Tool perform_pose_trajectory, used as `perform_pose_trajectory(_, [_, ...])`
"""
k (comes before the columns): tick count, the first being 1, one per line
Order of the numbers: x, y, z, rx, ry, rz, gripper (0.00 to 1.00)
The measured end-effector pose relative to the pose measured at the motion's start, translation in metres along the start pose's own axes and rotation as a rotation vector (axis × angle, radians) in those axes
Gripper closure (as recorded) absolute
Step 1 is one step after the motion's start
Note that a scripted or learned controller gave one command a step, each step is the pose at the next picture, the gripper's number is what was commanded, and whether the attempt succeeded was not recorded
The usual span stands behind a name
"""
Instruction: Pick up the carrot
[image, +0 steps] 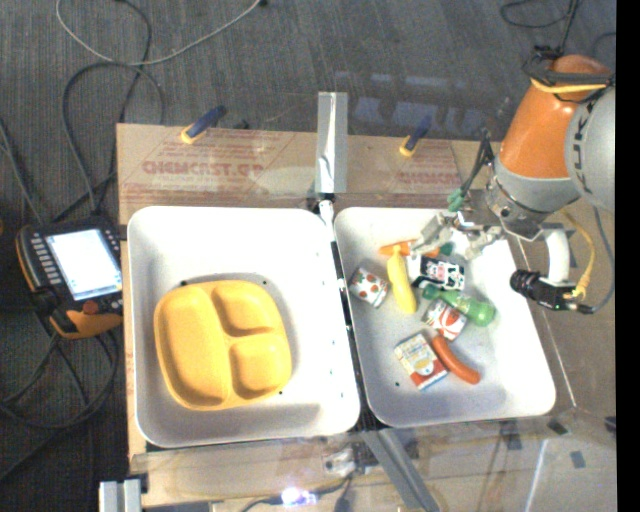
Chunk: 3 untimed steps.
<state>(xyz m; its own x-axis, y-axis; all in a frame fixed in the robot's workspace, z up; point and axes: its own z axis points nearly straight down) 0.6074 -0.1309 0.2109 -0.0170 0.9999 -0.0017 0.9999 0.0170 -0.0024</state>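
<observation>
The carrot (396, 246) is a small orange piece near the back of the right bin (520, 390), beside the top end of a yellow banana-like toy (402, 283). Only part of the carrot shows. My gripper (449, 232) hangs low over the back of this bin, just right of the carrot and above a black-and-white carton (441, 271). The grey arm with its orange band (545, 125) reaches in from the upper right.
The right bin also holds a white can with a strawberry label (368, 288), a green bottle (472, 309), a red-and-white can (446, 319), a small carton (419, 362) and a red sausage (458, 364). A yellow compartment tray (222, 342) lies in the left bin (160, 240).
</observation>
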Motion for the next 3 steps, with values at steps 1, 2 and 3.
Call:
perform_pose_trajectory(1, [0.032,-0.062,-0.005,0.001,0.001,-0.012,0.0])
perform_pose_trajectory(2, [0.02,-0.091,0.023,0.002,0.003,0.098,0.0])
perform_pose_trajectory(3, [0.02,-0.091,0.023,0.002,0.003,0.098,0.0])
